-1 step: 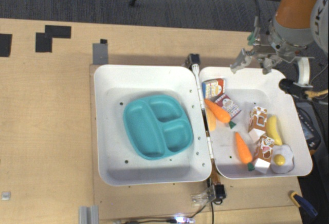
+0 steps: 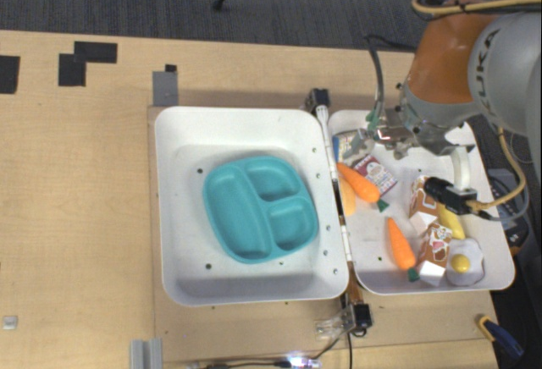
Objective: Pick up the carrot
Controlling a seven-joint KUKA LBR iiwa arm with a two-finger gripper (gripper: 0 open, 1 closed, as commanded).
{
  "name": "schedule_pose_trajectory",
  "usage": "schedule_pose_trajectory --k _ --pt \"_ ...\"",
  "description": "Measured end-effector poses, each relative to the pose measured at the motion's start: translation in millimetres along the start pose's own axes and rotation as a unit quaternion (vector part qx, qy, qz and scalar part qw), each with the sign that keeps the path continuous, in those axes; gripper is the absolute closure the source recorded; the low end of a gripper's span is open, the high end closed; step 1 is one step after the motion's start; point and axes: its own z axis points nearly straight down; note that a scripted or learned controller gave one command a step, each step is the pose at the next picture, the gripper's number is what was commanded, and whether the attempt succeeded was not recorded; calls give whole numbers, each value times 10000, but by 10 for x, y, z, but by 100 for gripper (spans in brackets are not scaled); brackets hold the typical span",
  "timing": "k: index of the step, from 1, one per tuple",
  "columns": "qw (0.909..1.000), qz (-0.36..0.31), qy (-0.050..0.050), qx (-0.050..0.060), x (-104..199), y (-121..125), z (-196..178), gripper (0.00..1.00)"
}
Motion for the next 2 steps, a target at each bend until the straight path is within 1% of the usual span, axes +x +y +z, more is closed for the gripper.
schedule_pose_trajectory --k 1,2 --pt "9987 506 -1 -9 364 -545 -15 0" --pt "9963 856 -24 14 -398 -426 560 0"
